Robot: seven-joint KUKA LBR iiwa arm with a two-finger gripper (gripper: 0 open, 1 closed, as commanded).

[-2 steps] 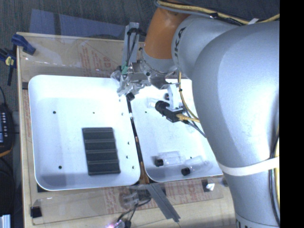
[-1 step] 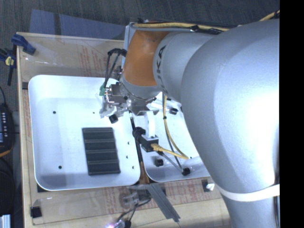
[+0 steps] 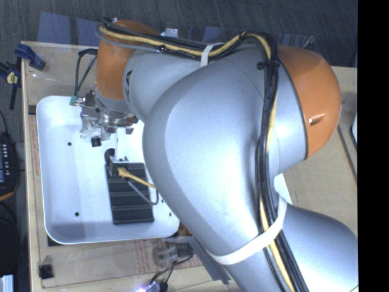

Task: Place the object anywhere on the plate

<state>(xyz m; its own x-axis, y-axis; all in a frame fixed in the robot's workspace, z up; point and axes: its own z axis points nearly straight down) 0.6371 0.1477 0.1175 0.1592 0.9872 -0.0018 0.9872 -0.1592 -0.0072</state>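
Plainly, the arm (image 3: 231, 163) is taking up most of the view. It is stretching from the lower right up and across to the upper left, and its grey shell is covering the middle of the bench (image 3: 328, 187). Black and yellow cables (image 3: 265, 151) are running along its length, strapped down by a pale tie near the bottom. The orange band (image 3: 110, 66) is sitting above the wrist, over the far edge of the bin (image 3: 61, 181).

That bin is lying on the left part of the bench. Its white floor is showing bare along the left side and the near left corner, while the arm is overlapping its right rim.

The gripper (image 3: 97, 129) is hanging over the far left part of the bin, pointing down toward the floor. Whether it is open or closed cannot be told from this angle, and nothing is showing in its grasp. Whether it is touching the floor is also unclear. Where the object and the plate are lying cannot be told, with the arm covering so much of the bench.

A blue clamp (image 3: 29, 55) is gripping the bench's far left corner. Two small dark dots (image 3: 69, 143) are marking the bin floor, one just below and left of the gripper and one nearer the front.
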